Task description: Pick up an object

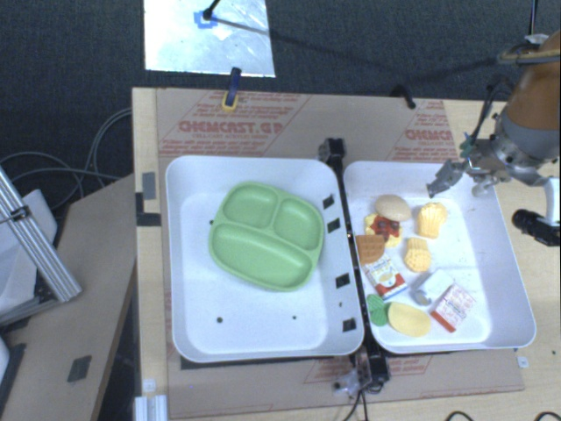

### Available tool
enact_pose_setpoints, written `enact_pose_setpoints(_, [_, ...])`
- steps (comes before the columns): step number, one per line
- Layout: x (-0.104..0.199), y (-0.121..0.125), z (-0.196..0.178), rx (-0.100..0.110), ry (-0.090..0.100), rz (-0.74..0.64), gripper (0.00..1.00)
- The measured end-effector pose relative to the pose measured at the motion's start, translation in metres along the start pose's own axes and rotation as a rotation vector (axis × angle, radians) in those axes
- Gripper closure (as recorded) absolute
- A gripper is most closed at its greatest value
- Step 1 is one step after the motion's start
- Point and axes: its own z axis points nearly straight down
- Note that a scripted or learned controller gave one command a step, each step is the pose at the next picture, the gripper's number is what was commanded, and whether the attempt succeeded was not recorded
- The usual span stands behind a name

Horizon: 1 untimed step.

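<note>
Tabletop [263, 117] is tan board with red print, dark carpet around it, a shiny sheet [209, 24] on the floor past its far edge. Two white bins side by side: left bin [188, 323] holds a green divided plate [266, 235]; right bin [504, 310] holds a heap of toy food [405, 266] near its left wall, toward the near corner. Pincer [441, 182] hangs over the right bin's far edge, just above the heap; can't tell if spread or pressed together. Metal frame [31, 235] at the left.
</note>
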Motion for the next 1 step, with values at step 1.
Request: enact_pose_setpoints(1, [-0.0033,-0.0003,0.0413,0.001,0.000,0.001,0.00])
